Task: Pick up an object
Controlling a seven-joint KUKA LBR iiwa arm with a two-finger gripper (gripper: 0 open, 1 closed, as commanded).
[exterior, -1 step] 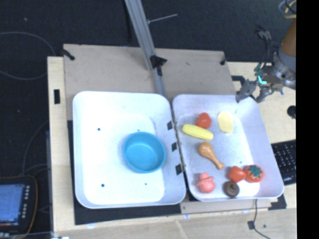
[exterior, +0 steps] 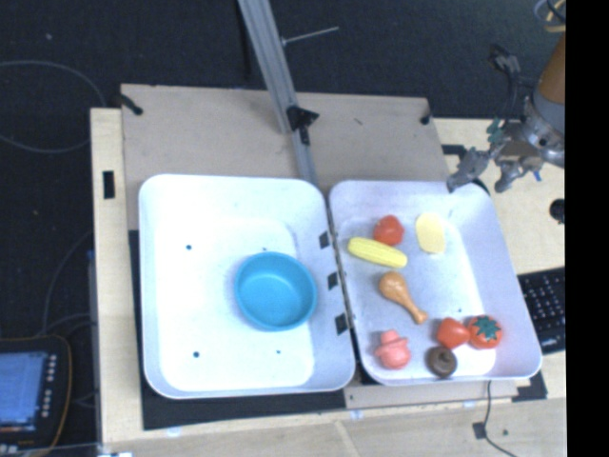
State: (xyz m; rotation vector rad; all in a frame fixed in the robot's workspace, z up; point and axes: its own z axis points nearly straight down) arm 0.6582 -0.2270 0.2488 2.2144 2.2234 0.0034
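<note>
A round, glossy blue bowl (exterior: 275, 290) was seen in the left bin (exterior: 171, 208). Smooth plastic toy food was scattered across the right bin (exterior: 504, 255), including a ridged yellow corn cob (exterior: 377, 251). The gripper (exterior: 483, 175) was held empty beyond that bin's far right corner, fingers spread apart.

Left bin (exterior: 171, 255) mostly open floor around the blue bowl (exterior: 275, 290), right bin (exterior: 500, 246) crowded: corn (exterior: 377, 251), tomato (exterior: 388, 229), yellow piece (exterior: 430, 233), drumstick (exterior: 402, 296) mid, four small toys along near wall, far-right corner free.
</note>
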